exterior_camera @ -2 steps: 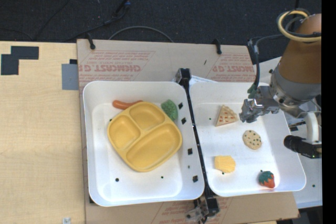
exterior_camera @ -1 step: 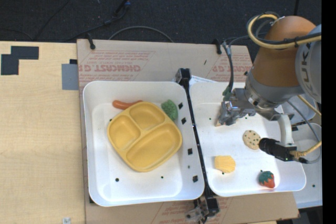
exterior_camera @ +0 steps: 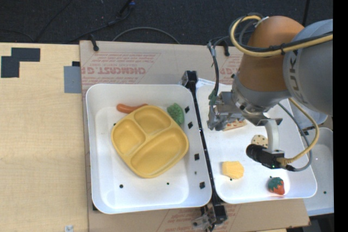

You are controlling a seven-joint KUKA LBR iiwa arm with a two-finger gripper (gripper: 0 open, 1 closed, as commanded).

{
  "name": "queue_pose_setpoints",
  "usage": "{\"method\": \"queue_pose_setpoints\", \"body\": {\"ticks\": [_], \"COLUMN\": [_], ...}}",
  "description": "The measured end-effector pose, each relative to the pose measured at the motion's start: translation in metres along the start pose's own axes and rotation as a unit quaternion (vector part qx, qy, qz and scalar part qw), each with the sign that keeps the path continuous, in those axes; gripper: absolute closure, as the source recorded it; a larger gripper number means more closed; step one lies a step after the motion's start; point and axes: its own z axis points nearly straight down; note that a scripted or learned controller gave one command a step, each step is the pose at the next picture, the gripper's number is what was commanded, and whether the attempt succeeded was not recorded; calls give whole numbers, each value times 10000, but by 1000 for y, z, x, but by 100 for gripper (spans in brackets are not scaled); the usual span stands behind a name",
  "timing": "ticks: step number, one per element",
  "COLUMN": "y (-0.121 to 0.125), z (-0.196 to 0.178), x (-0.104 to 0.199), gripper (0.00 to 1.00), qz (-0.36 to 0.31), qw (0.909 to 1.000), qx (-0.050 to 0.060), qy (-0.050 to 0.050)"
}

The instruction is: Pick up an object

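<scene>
A pizza-slice toy (exterior_camera: 235, 126) lies on the floor of the right bin (exterior_camera: 304, 190), in its upper left part, and the gripper (exterior_camera: 217, 118) is down right beside it, on the toy's left; the two look close enough to touch, though whether they do cannot be told. Whether the gripper grasps the toy cannot be told from this angle either, since the wrist hides the tips. Above the gripper rises the grey arm (exterior_camera: 310, 68) with its orange band (exterior_camera: 269, 57), reaching in from the right and covering much of the bin's upper half, with yellow and black cables looping around it. Lower in the same bin, a yellow cheese-like block (exterior_camera: 233, 169) rests near the bottom left, well apart from the gripper. A strawberry toy (exterior_camera: 277, 186) sits in the bottom right corner, and a small pale dotted piece (exterior_camera: 260, 141) shows just above a black part of the cable fitting near the middle. Across the divider, the left bin (exterior_camera: 103, 193) holds a yellow divided plate (exterior_camera: 149, 141), tilted at a slant, with an orange carrot-like toy (exterior_camera: 129, 108) touching its upper left edge and a green leafy toy (exterior_camera: 176, 113) at its upper right edge.
</scene>
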Motion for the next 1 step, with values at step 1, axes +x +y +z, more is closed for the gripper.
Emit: {"method": "queue_pose_setpoints", "body": {"ticks": [1], "y": [-5], "z": [15], "x": [53], "gripper": [100], "qz": [6], "qw": [10000], "qx": [7], "qy": [-8]}}
